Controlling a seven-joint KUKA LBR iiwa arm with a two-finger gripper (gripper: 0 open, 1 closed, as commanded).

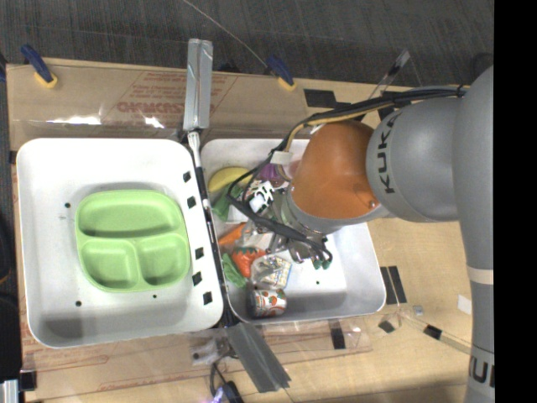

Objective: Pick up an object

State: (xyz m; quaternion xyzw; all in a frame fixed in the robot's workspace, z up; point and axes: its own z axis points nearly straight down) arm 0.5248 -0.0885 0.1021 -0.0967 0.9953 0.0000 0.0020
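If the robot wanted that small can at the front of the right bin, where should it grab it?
Probably across the rounded sides of the small printed can, coming straight down from above. It seems to lie on its side near the front wall of the right white bin, with open floor to its right leaving finger room.

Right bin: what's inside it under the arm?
The right bin holds a yellow item, orange pieces and a small can. The arm covers its upper middle, hiding anything there.

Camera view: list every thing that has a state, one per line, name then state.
Green tray: lying flat in the left bin, its compartments bare.
Right bin: holds a pile of small items along its left side.
Can: lying on its side at the pile's near end.
Yellow item: resting at the pile's far end.
Arm: reaching over the right bin.
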